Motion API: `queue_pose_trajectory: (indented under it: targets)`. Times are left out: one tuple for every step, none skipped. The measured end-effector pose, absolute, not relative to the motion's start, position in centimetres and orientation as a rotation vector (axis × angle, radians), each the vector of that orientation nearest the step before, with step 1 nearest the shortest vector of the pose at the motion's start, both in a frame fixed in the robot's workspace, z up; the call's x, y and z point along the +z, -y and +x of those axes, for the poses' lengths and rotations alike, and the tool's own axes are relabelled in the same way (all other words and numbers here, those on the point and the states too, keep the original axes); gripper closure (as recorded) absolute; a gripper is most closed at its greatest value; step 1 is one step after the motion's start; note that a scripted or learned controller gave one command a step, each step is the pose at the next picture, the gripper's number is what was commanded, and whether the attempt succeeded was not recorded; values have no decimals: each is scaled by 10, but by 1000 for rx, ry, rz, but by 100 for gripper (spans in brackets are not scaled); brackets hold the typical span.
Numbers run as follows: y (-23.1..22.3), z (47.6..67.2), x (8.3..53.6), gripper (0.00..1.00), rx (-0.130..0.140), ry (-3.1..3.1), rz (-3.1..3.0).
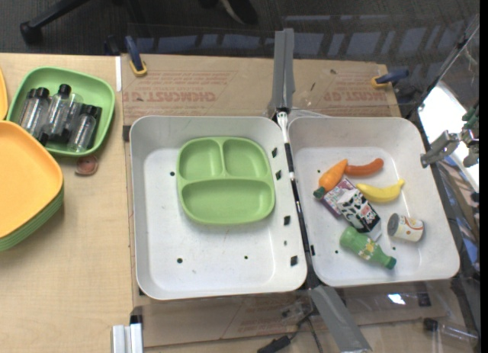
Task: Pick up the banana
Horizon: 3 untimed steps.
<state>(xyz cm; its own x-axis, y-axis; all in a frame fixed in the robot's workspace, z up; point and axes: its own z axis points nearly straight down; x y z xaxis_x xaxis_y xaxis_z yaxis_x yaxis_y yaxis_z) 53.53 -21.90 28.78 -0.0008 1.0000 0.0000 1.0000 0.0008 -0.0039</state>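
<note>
Two shallow white bins sit side by side on the counter [69,298]. The left bin [152,214] holds a green divided tray [226,180] with three compartments, lying flat near the bin's middle toward its far side. The right bin [427,245] holds the loose items. The banana [381,190], yellow and curved, lies right of the bin's centre. Just beyond it, toward the far wall, lies an orange-red sausage-shaped piece [365,166], and to that piece's left a carrot [332,175] with its green end pointing toward the bin's left wall. A purple packet with a black-and-white pattern [351,205] lies just left of and below the banana, close to it; whether they touch cannot be told. Nearer the front, a green bottle [367,248] lies on its side, and a small white cup-like item [406,228] lies to its right.

At the right edge, beyond the right bin's wall, a metal part [450,144] shows; whether it is the end effector, and how it stands, cannot be told.

At the counter's left, a small green tray [99,88] carries several clear vials with black caps [59,119], beside a stack of orange plates [27,191].
</note>
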Motion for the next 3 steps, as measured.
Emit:
queue_pose_trajectory:
  targets:
    - [219,536,296,100,7,2222,-2216]
    - [162,503,133,100,3,2364,-2062]
    - [205,534,100,100,1,2398,-2029]
